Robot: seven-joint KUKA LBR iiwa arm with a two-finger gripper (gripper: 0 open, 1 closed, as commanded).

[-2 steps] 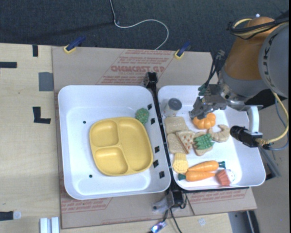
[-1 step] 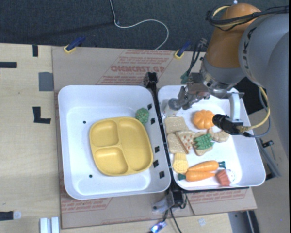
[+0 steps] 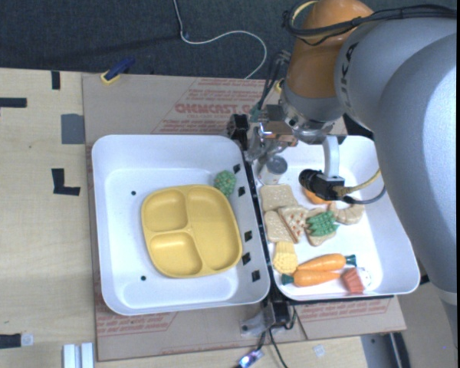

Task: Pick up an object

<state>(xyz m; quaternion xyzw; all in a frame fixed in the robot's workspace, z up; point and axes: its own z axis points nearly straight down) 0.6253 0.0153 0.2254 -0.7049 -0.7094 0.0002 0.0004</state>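
Arm (image 3: 414, 129) fills the 3 o'clock side, with its grey link closest to the lens and the orange band at 1 o'clock. The claw (image 3: 267, 150) hangs over the shared rim between the two bins, at the 12 o'clock end of that rim. Its opening can't be told from this angle because the wrist hardware hides it. Nothing is visibly held.

Candidates:
- green piece (image 3: 225, 181) in the left bin (image 3: 107, 205), at 1 o'clock of the yellow plate (image 3: 190, 230), near the claw on its 7 o'clock side
- cracker (image 3: 276, 198) in the right bin (image 3: 395, 251), just at 6 o'clock of the claw, touching other flat pieces
- corn (image 3: 284, 257) and carrot (image 3: 320, 269) at the 6 o'clock end of the right bin, side by side and well apart from the claw

Step, as I read it: approach/positioning, no grasp yet. The task isn't done.

Next move: pick one target and shift off the rim, since a straight descent here likely hits the bin walls. The green piece is isolated, so it looks like the cleaner grab. The cracker lies flat in a cluster, so it is harder to get around. The claw should be centred over the target before descending.

The worktop (image 3: 31, 221) outside the bins holds nothing to pick.
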